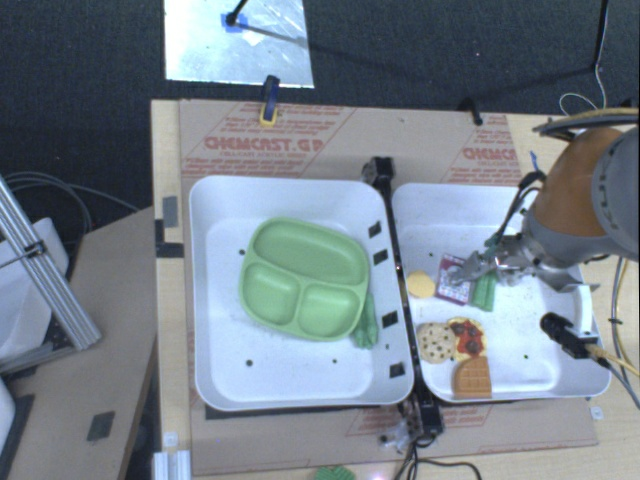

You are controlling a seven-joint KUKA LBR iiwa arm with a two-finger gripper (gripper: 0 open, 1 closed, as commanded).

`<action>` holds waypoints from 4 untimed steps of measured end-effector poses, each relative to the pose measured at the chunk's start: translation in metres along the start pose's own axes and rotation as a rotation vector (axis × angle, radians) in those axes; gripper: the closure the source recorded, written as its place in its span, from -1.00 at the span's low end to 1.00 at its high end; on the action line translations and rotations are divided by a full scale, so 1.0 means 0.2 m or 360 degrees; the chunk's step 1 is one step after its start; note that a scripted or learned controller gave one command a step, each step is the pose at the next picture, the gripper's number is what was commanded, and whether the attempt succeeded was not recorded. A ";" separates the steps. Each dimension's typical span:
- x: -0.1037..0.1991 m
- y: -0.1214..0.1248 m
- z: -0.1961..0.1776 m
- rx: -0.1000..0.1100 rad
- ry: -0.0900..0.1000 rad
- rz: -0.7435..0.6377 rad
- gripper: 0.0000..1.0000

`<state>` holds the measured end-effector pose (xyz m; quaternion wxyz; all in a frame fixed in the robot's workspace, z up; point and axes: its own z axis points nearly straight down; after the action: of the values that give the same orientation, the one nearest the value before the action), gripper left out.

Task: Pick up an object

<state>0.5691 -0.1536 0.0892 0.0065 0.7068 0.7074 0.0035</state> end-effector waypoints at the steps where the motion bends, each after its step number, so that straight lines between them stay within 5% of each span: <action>1: 0.00 0.00 0.00 0.0000 0.0000 0.0000 -1.00; 4: -0.14 0.01 0.00 -0.0003 0.0003 0.0000 -1.00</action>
<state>0.5703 -0.1811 0.0895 0.0065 0.7068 0.7074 0.0046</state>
